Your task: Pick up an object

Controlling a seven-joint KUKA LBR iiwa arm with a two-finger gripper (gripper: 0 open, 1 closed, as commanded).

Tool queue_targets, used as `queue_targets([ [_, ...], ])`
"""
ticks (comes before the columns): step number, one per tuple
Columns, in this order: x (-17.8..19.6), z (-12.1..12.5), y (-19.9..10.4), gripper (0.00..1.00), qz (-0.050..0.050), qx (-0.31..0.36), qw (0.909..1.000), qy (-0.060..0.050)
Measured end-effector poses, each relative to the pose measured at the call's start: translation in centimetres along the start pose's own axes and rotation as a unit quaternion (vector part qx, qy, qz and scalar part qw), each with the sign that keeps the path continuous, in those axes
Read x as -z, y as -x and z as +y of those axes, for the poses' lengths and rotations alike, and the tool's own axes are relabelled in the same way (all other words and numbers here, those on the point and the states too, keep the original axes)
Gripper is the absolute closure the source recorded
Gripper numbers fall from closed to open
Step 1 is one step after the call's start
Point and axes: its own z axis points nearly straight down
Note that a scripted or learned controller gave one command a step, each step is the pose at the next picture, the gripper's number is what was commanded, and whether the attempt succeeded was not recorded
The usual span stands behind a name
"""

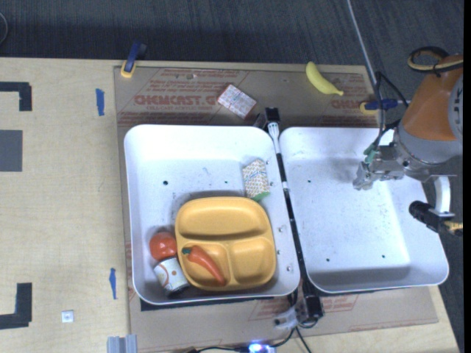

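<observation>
Two bins apart: our end effector (pixel 366 176) hangs over the right bin (pixel 346 256), grip state unclear, while the yellow divided tray (pixel 224 234) and other objects lie in the left bin (pixel 143 197).

The grey metal robot arm (pixel 441 134) wears 1 orange band; thin cables run to its small silvery gripper (pixel 368 173).

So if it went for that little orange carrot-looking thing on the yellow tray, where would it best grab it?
Probably across its thin middle, coming straight down from above. The carrot-like toy lies flat and slantwise in a lower compartment of the yellow tray, so the jaws should straddle its narrow width, crosswise to its length. The compartment's raised rim leaves little room for a sideways approach. The gripper is over the right bin.
</observation>
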Motion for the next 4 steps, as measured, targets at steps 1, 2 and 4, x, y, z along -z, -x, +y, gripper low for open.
queue_targets([
  [1,1.7,3.6,-4.0,1.00,0.001,0.001,1.0000,0.000],
  [2,9.5,-2.7,-14.2,1.00,0.002,0.000,1.0000,-0.002],
  [4,9.5,-11.1,-12.5,1.00,0.001,-0.001,1.0000,-0.002],
])
